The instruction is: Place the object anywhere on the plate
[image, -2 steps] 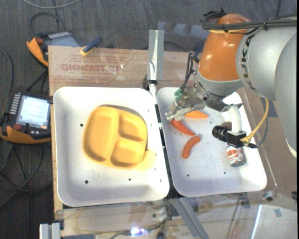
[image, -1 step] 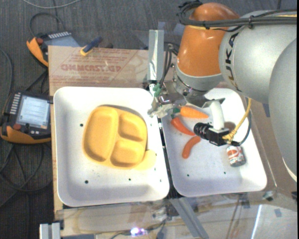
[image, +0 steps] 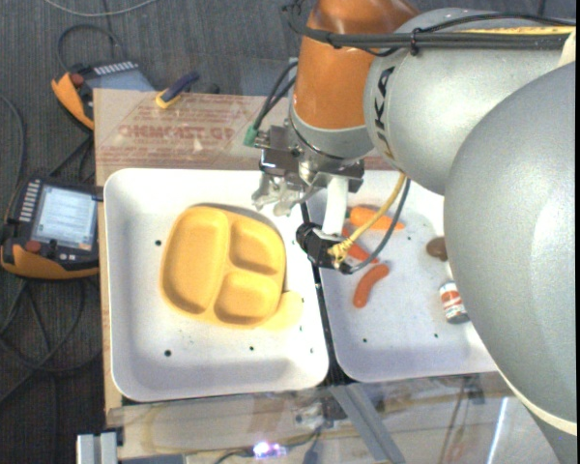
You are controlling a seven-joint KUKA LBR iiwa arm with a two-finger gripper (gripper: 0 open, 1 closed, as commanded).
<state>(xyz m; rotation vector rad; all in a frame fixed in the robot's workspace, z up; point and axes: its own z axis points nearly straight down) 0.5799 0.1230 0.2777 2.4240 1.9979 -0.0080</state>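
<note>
The arm [image: 503, 162] is nearest the camera. Its grey bulk covers the right side of the view, and its orange band sits directly above the wrist. The table [image: 271, 409] carries two white bins that touch along one edge.

**Layout**
- Left bin [image: 135, 356]: contains the plate [image: 222, 264], a yellow tray with three compartments. It lies flat near the middle of the bin.
- Right bin [image: 406, 351]: contains four loose items, partly overhung by the arm.
- Gripper [image: 282, 193]: hangs over the rear of the seam between the bins, just beside the plate's back right corner.

**Gripper state**
It cannot be determined from this view whether the gripper is apart or together. No item is visible in it.

**Task object**
The task does not identify the object. The candidates all lie in the right bin, apart from the plate:
- an orange sausage [image: 370, 285] near the bin's middle;
- an orange piece [image: 367, 216] behind it, partly hidden by the wrist;
- a bottle [image: 451, 303] against the arm's outline;
- a brown item [image: 437, 249], too small to identify.

**Procedure (judgement)**
The pick is probably not yet done.
1. Select the sausage. It lies open and well apart from the walls.
2. Close across its narrow width.
3. Lift clear of the shared bin edge before crossing.
4. Release low over any compartment to prevent rolling off.
</note>
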